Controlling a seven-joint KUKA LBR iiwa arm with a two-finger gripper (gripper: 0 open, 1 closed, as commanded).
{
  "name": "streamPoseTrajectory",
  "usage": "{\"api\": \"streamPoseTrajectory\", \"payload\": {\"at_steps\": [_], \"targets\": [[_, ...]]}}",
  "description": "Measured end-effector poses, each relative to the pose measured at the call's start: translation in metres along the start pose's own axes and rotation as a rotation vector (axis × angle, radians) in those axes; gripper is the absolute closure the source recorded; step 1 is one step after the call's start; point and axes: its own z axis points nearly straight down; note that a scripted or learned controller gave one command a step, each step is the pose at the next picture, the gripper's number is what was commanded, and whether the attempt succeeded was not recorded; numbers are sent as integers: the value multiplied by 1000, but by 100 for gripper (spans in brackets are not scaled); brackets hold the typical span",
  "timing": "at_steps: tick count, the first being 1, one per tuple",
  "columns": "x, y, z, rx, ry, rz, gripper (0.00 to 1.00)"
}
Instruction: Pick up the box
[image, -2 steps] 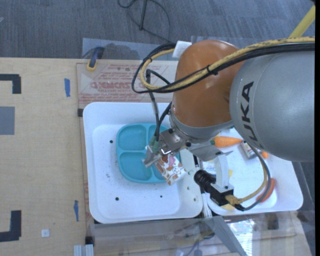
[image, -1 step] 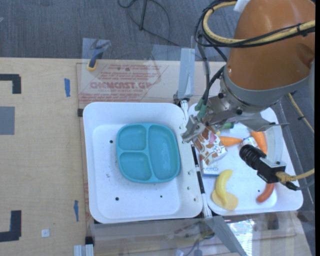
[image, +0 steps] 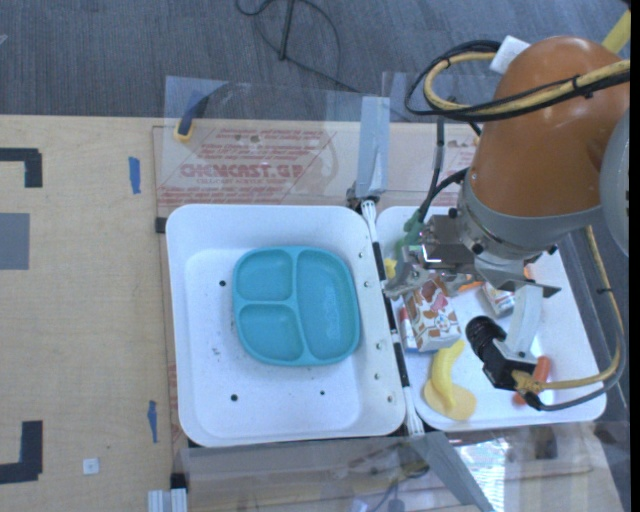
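The box (image: 434, 318) is a small white carton with orange-brown print. It lies in the right bin (image: 575, 300) near that bin's left wall, tilted. My gripper (image: 412, 275) hangs right above the box's upper end, under the big orange and grey wrist. The gripper's metal body hides the top of the box, and I cannot make out whether it touches the box.
A yellow banana (image: 448, 386) lies just below the box. A small orange item (image: 541, 369) and a red-and-white item (image: 499, 299) sit further right in the same bin. The left bin (image: 200, 380) holds a teal divided plate (image: 297, 304).
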Motion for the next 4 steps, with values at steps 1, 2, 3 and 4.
{"api": "streamPoseTrajectory", "payload": {"at_steps": [1,2,3,4], "targets": [[-79,5,-66,-4,0,77,100],[19,-1,-10,-1,1,160,100],[-41,2,-47,-7,-1,-161,100],[-38,3,-56,-9,-2,-167,100]]}}
